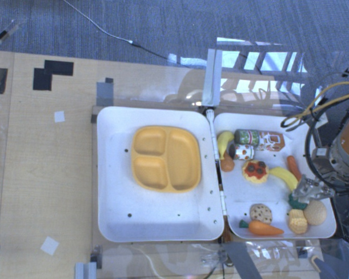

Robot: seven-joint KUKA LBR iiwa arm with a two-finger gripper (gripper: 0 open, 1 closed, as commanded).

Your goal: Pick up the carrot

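The carrot point(264, 228), orange with a green stub at its left end, lies flat near the front edge of the right bin point(235, 192). The gripper point(311, 189) hangs low over the right side of that bin, above a green item point(298, 200) and beside a tan bun point(315, 212). It is up and to the right of the carrot, well apart from it. The arm point(341, 150) comes in from the right with cables looped over it.
The right bin also holds a cookie point(260, 212), a small pizza point(255, 171), two bananas point(283, 177), a red sausage point(293, 167), cans point(248, 137), a carton point(271, 141) and a yellow lump point(298, 221). A yellow divided plate point(165, 157) sits in the left bin point(113, 179).
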